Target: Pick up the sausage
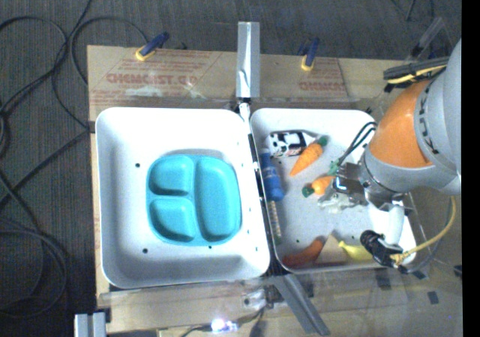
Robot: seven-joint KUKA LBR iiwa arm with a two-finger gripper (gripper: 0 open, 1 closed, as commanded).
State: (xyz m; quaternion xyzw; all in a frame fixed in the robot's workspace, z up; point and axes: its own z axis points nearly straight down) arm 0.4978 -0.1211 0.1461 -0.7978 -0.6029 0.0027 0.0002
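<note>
Camera view shows the table bearing two white bins: the left bin (112,200) holds a blue divided tray (195,198), and the right bin (319,115) holds the loose items. The sausage (306,253), a reddish-brown piece, lies against the near wall of the right bin, beside a yellow item (354,251) to its right. Two carrots (307,157) (321,186), a blue bottle (271,180) along the left wall and a black-and-white item (285,142) lie farther back. The arm (409,140) hangs over the right side of this bin, and the gripper (346,191) sits near the smaller carrot, well apart from the sausage. Whether the gripper is open or closed cannot be told here. The step in hand appears to be the approach. To do it well, move the gripper toward the near wall until it is centred over the sausage, then align the closing direction across the short axis of the sausage. Descend vertically, allowing clearance from the bin wall and the yellow item. The wall is the main hazard: a contact there is likely to deflect the descent or push the sausage aside. Confirm the sausage rises with the gripper before calling the pick complete.
</note>
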